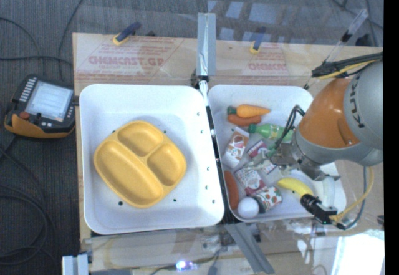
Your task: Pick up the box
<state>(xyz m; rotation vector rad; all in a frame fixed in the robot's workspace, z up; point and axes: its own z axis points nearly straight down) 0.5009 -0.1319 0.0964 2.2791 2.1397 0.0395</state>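
The small box [235,146] lies in the right bin [218,143], at about nine o'clock from the pincer [279,156] (open or closed, nobody can tell). It looks light and stiff; best pinched across its flat sides.

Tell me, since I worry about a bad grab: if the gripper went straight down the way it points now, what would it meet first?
Probably the small printed box in the right bin, right under the gripper. Depth is unclear from above, so the box beside it could be touched too.
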